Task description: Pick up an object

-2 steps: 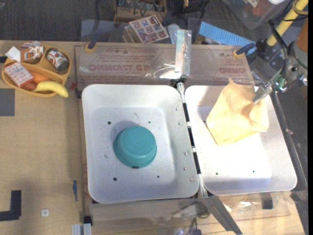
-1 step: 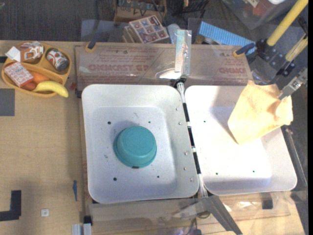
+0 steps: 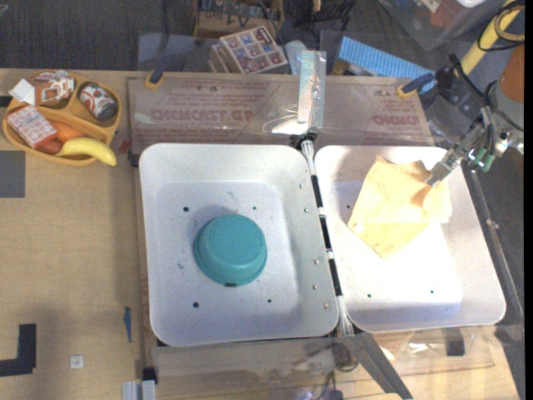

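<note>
Your gripper (image 3: 433, 173) came in from the right edge and sat low over the upper right part of the right bin (image 3: 483, 307). Its tip met the top right corner of the yellow cloth (image 3: 391, 211), and that corner looked bunched up right where the tip touched. You could not tell from this angle whether the cloth was actually pinched or only pressed. The cloth itself lay flat as a tilted square in the upper half of the right bin, one corner pointing down toward the bin's middle.

Across the divider, the left bin (image 3: 166, 182) held a teal bowl (image 3: 231, 249), turned upside down, a little below that bin's centre and well apart from the cloth.

Beyond the bins, at the far left of the bench, you had a yellow tray (image 3: 17, 132) with toy food in it, a banana (image 3: 88, 149) resting along its lower rim.
</note>
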Robot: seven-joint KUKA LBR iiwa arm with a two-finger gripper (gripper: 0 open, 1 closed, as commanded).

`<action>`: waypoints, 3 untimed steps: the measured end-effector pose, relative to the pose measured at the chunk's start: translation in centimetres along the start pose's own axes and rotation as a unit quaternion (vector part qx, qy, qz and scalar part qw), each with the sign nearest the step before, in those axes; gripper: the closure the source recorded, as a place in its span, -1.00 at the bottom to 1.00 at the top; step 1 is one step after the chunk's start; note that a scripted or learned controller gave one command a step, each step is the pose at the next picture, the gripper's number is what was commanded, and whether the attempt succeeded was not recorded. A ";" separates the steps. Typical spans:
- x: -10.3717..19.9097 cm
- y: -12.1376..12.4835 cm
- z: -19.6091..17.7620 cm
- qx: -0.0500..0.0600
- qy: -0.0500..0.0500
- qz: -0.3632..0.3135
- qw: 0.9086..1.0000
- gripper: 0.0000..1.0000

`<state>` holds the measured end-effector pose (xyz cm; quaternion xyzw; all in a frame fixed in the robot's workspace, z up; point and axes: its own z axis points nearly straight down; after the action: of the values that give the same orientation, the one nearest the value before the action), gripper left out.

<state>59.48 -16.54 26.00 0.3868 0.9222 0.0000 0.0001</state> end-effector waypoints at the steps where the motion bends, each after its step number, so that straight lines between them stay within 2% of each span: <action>1: 0.2 0.5 4.8 0.000 0.000 -0.053 0.999 1.00; 2: -1.4 1.8 8.2 -0.001 -0.001 -0.035 0.999 1.00; 3: 1.5 5.3 5.3 -0.001 -0.002 -0.148 0.989 1.00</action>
<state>62.22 -11.72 20.74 0.2465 0.9692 0.0004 0.0027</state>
